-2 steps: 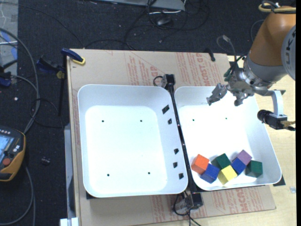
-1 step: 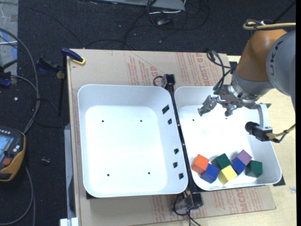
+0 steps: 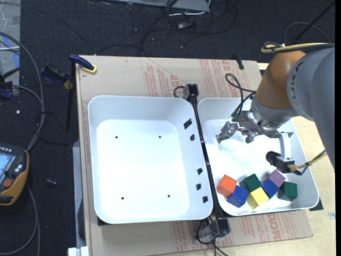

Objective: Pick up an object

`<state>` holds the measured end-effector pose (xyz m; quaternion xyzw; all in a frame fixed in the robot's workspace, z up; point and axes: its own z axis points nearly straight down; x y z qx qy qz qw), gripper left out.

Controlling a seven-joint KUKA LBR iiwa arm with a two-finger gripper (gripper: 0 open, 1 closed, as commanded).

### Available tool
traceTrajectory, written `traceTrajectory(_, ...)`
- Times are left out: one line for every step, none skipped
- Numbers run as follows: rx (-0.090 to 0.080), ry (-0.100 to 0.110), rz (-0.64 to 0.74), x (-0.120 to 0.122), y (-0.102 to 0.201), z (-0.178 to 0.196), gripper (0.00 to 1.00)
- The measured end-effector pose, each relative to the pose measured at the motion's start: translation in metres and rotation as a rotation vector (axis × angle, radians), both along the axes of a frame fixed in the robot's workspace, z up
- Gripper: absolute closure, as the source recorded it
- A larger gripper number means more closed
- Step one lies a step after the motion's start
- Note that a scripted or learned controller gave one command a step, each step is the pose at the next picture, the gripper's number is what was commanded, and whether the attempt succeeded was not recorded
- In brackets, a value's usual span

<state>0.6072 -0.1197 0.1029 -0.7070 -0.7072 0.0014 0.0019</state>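
With the gripper (image 3: 233, 133) being held open and empty above the right bin (image 3: 308, 159), a grasp is being risked on tightly clustered blocks (image 3: 256, 190) near its front wall, where neighbours may be nudged.

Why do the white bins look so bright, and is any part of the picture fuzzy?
In the camera view, overhead light washes out the left bin and right bin, so their floors show little detail; the arm throws a soft shadow under the gripper; the blocks look slightly soft, and the dark floor beyond is grainy.
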Motion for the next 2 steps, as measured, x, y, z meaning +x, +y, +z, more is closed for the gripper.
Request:
traceTrajectory(-0.001, -0.004, 0.000, 0.000, 0.000, -0.015, 0.00)
traceTrajectory(-0.001, -0.006, 0.000, 0.000, 0.000, -0.004, 1.00)
